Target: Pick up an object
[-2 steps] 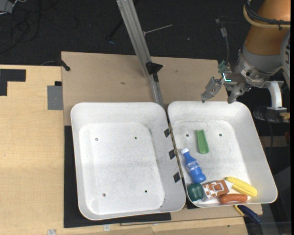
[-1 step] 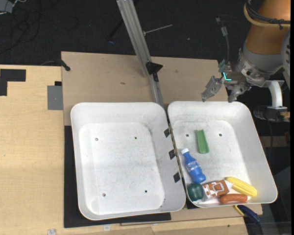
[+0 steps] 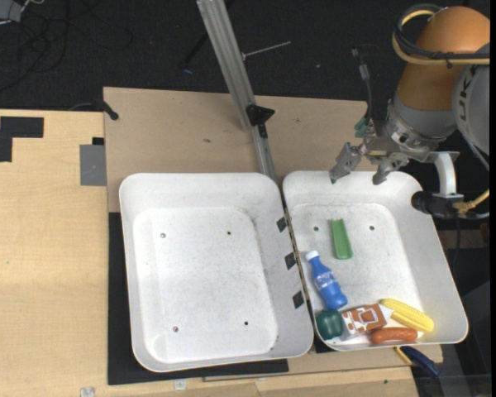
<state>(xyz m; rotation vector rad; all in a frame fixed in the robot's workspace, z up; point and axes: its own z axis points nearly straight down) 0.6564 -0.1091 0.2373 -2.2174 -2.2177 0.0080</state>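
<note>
My gripper [image 3: 363,166] hangs open over the far rim of the right bin [image 3: 413,259], with nothing between its two fingers. In that bin a green block [image 3: 341,239] lies near the middle. A blue bottle [image 3: 325,280] with a white cap lies beside the left wall. Along the near edge sit a dark green piece [image 3: 330,324], an orange-and-white carton [image 3: 364,317], a yellow corn cob [image 3: 407,313] and a reddish sausage [image 3: 393,336]. All of these lie well below and in front of the gripper.
The left bin [image 3: 200,267] sits next to the right one, joined by black clips [image 3: 291,260]. A slanted metal rail [image 3: 235,74] rises behind the bins. The arm's orange band [image 3: 450,31] is at the upper right.
</note>
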